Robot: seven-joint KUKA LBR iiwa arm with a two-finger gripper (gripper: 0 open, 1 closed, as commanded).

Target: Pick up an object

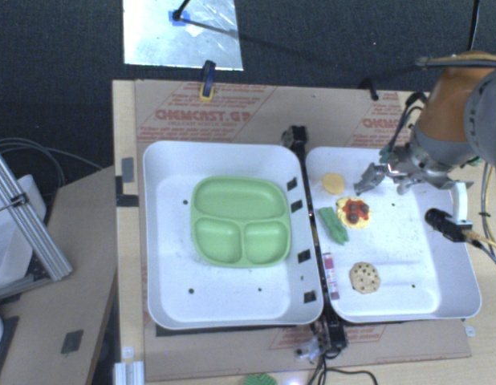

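Where dark carpet ends, the bench (pixel 256 103) bears two white bins (pixel 164 215).

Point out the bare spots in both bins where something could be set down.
Left bin: bare floor rings the green divided tray, widest along the near edge. Right bin: open floor on the near right, past the cookie. Crowded: its far left, with yellow disc, pizza toy, green pod and the hand above.
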